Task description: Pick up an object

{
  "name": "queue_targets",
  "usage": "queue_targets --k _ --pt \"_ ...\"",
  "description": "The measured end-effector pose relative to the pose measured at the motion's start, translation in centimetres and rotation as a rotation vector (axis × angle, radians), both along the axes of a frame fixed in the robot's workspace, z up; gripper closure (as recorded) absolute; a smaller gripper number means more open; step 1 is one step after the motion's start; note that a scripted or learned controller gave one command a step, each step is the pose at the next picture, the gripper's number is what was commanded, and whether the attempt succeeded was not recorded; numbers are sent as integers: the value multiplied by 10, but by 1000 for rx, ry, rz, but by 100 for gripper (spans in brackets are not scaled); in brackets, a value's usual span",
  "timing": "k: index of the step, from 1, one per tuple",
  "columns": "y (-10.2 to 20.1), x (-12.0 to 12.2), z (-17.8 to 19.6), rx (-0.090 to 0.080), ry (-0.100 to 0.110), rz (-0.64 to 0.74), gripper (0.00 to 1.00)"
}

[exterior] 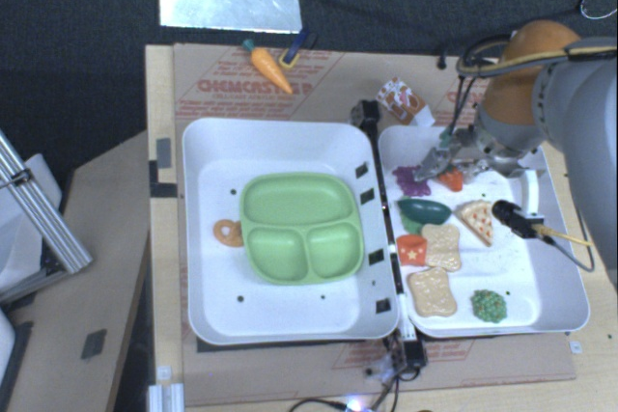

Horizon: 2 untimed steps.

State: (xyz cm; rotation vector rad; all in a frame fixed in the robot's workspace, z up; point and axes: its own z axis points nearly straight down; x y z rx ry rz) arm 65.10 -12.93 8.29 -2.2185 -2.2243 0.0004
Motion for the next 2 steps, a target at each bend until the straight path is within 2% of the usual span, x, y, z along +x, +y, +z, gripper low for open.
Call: queue_targets --k 1,2 --pt "0 2 15 0 -7 1 100" --pt "-1 7 59 -1 -7 1 100"
